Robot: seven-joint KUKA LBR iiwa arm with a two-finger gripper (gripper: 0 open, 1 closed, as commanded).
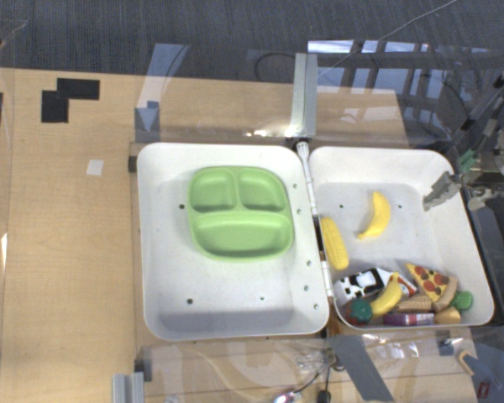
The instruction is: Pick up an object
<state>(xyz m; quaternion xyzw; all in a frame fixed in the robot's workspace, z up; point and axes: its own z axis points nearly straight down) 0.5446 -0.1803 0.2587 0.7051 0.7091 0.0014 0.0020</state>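
Your bench is pale wood under a clear screen, with dark carpet beyond its far edge and two black blocks stuck on its left part. Two shallow white bins sit side by side on it, touching along a metal divider.

In the left bin you have a green divided plate, lying flat a little above the bin's middle, its two small compartments toward the far side and the one wide compartment toward you.

In the right bin the toys are mostly crowded into the near corner. A yellow banana lies alone near the middle of the floor; its long axis runs from upper right down to lower left, with its curve bowed toward the right. An ear of corn lies just beside the divider, its long axis running nearly along that wall, far end to the upper left. Below it you see a black and white cow, a second, smaller banana tilted up to the right, a pizza slice, a green ball and a dark purple piece along the near wall.

The gripper hangs at the right bin's right side, well apart from the banana. You cannot tell from here how far its jaws stand apart, and nothing shows between them.
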